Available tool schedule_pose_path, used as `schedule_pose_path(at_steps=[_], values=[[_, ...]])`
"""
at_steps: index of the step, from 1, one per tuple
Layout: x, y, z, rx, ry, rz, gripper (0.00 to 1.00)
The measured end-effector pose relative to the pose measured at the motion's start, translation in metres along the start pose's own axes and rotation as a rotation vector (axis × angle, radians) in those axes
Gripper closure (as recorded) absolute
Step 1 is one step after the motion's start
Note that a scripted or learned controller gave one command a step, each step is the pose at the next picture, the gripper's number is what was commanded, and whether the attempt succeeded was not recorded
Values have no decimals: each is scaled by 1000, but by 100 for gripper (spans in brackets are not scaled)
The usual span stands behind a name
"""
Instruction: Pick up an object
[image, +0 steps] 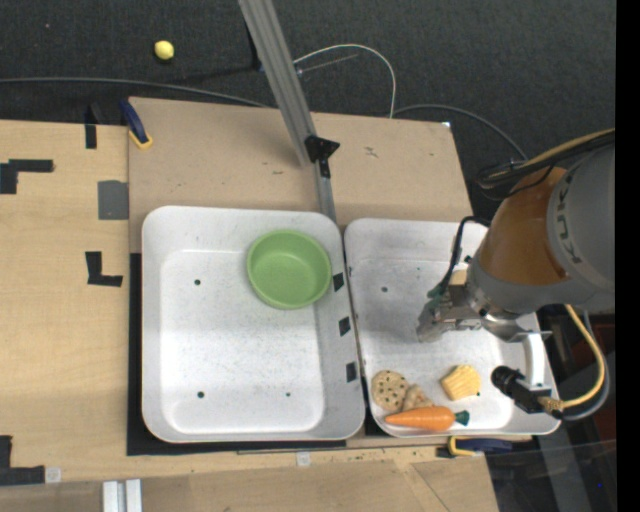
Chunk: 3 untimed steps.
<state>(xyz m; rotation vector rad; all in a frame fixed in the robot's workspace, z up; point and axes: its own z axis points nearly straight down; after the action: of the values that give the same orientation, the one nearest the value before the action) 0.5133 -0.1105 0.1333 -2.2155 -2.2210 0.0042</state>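
Your landmark is the right bin (400, 250). Left of it, in the neighbouring bin, sits a green bowl (289, 268). At its near edge lie a cookie (388, 387), a carrot (425, 419) and a corn piece (460, 381). The end effector (440, 322) hangs above bare floor; you cannot tell its opening or any load. Risk: descending here, it closes on nothing.
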Motion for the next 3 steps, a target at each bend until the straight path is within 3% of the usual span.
schedule_pose_path(at_steps=[3], values=[[7, 12, -141, -10, -2, 1, 100]])
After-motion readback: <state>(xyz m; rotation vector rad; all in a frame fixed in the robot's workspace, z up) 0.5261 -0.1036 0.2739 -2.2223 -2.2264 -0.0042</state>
